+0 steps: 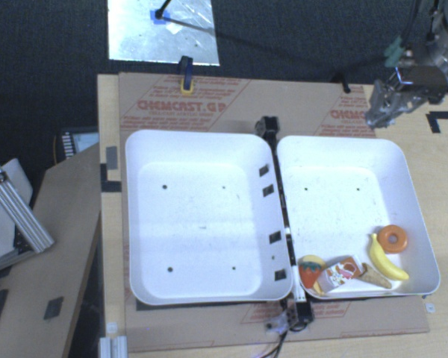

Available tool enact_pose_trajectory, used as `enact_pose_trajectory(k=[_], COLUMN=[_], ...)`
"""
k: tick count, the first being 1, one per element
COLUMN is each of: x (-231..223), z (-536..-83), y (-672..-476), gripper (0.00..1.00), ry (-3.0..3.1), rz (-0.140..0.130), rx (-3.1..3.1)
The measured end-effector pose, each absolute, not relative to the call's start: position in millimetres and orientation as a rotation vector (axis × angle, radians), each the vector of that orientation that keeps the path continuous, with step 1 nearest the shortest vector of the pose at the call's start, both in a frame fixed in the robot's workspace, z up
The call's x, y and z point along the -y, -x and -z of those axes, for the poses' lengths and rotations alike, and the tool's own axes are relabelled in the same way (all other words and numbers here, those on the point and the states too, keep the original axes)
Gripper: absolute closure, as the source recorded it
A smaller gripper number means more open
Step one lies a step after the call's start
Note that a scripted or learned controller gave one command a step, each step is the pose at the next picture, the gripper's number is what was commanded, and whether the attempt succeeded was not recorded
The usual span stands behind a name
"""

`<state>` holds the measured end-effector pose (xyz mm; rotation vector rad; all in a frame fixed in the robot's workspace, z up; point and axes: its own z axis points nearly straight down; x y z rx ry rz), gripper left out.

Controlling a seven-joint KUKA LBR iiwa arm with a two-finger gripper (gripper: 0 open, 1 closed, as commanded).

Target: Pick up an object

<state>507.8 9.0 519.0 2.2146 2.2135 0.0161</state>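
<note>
Right bin [403,171], lower right corner: banana [385,259], orange ring [393,238], red-white packet [338,274], tomato-like piece [310,269], clustered. End effector [378,113], upper right, beyond bin rim; grip state indeterminable.

— What does the arm look like at two o'clock?
— Grey metal wrist, a teal fitting, dark cables trailing upward.
— And the gripper [378,115]?
— Silvery-grey, blocky, metallic.

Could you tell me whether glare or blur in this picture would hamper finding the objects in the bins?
In the camera view, glare falls on the foil sheet at top, away from the bins; the right bin is evenly lit, so the banana and orange ring read clearly; the gripper at upper right looks soft, its detail hard to make out.
</note>
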Motion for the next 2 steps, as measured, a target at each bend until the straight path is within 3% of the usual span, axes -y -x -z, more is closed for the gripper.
enact_pose_trajectory(k=[1, 2], x=[47, 130], z=[-537, -526], y=[-491.8, -485.5], gripper=[1.0, 1.0], ry=[-2.223, -2.226], rz=[-0.004, 0.001], rx=[-2.213, -2.211])
